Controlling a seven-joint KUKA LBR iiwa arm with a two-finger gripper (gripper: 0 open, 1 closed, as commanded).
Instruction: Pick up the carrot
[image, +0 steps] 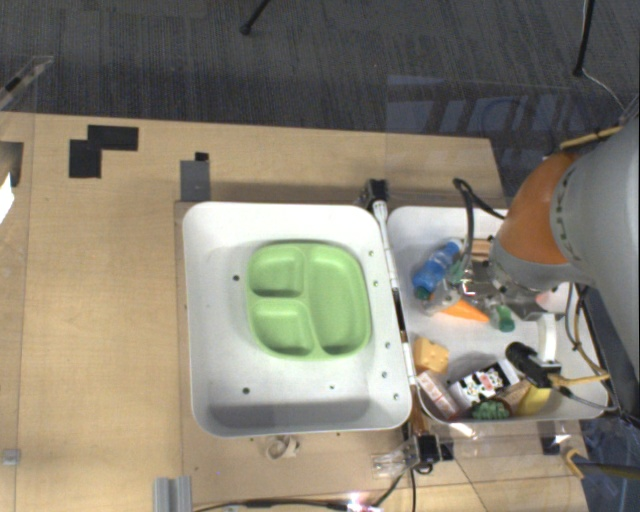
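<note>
The carrot (463, 312) lies in the right bin (410, 232), just under the gripper (478, 290), with a blue bottle (436, 266) close on its upper left and a small green piece (502, 320) at its right end. Whether the jaws are wide or closed cannot be told. The left bin (205, 300) on the tabletop (90, 330) holds a green divided plate (306, 298).
</note>
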